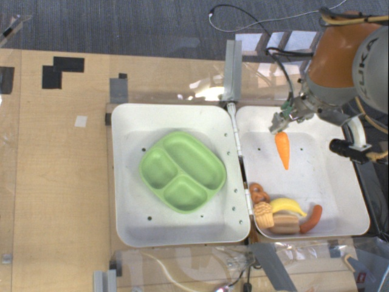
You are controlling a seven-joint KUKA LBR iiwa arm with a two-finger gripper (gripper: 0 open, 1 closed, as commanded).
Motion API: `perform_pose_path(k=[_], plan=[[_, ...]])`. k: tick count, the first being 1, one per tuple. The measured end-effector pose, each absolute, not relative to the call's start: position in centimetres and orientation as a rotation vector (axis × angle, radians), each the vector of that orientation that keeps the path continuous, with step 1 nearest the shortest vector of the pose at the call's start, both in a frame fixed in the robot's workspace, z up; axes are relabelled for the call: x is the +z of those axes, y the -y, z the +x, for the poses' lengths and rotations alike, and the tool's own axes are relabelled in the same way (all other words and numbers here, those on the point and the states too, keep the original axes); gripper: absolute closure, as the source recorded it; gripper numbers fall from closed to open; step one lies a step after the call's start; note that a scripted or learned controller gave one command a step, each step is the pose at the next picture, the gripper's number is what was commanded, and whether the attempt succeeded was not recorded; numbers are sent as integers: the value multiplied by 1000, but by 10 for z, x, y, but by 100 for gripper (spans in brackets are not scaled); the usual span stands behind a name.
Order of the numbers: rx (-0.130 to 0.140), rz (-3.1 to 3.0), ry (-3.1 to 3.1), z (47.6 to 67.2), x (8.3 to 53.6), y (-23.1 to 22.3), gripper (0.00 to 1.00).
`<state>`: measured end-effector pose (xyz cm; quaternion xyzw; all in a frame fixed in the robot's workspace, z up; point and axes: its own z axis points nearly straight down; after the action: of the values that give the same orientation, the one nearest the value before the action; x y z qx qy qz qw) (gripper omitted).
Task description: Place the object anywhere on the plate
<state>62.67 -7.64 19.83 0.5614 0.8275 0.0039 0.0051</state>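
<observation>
- We see the gripper hanging over the far left part of the right bin, small and partly blurred against the white floor.
- Just below it is the carrot, point toward the near side. Its top end meets the gripper's tip, but we cannot tell whether the claw is clamped on it, merely touching it or spread apart.
- The arm is cut off by the right and top edges; its orange band fills much of what we see of it.
- The green plate, with three compartments, sits in the middle of the left bin, well apart from the carrot.
- In the near left corner of the right bin we see a heap of toy food: a banana, a sausage, and under them pieces we cannot identify, overlapping one another.
</observation>
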Motion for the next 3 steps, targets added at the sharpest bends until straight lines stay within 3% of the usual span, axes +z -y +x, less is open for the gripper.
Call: perform_pose_path(k=[1,2,3], plan=[[6,1479,-2765,638,186,-10,100],[7,1255,-2876,568,186,-96,100],[6,1257,-2875,568,186,-96,0]])
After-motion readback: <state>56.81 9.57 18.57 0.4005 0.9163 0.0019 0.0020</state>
